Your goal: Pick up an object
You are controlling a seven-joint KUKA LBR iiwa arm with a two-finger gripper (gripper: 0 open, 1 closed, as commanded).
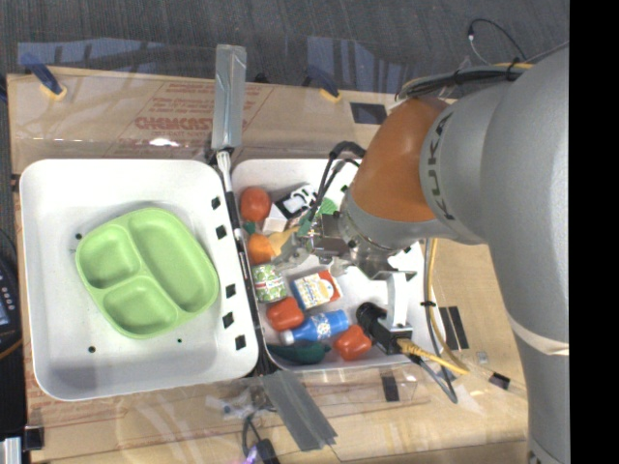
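Gripper low over the cluttered right bin, center frame; can't tell jaws' state. Risk: packed items, jaws could snag two or slip.

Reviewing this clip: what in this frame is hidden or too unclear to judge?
- Gripper: a blurred tangle of parts over the right bin; camera view, grasp not readable.
- Right half of that bin: covered by the arm.
- Small carton: label too small to read.
- Dark green item at the bin's near edge: partly under the blue bottle, shape unclear.
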